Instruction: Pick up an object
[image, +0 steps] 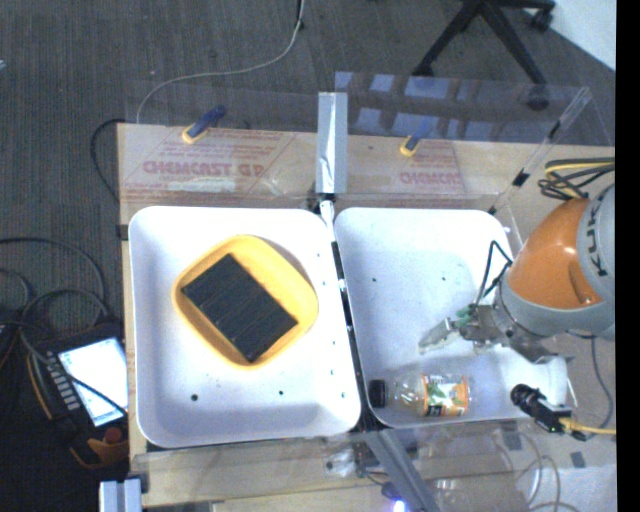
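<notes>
The arm's hand (455, 328) hangs low in the right bin (400, 250), angled leftward from the orange-banded wrist; whether it is apart or together cannot be told. Just in front of it lies a clear bottle (425, 394) with an orange label, on its side, black cap leftward. Far left, a yellow dish (295, 275) holds a dark pad (240, 306). Beyond, the tabletop (290, 150) film reads "CHEMCAST".

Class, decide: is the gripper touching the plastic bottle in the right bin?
Apart. The camera view shows bare white bin floor between the gripper and the plastic bottle.
</notes>
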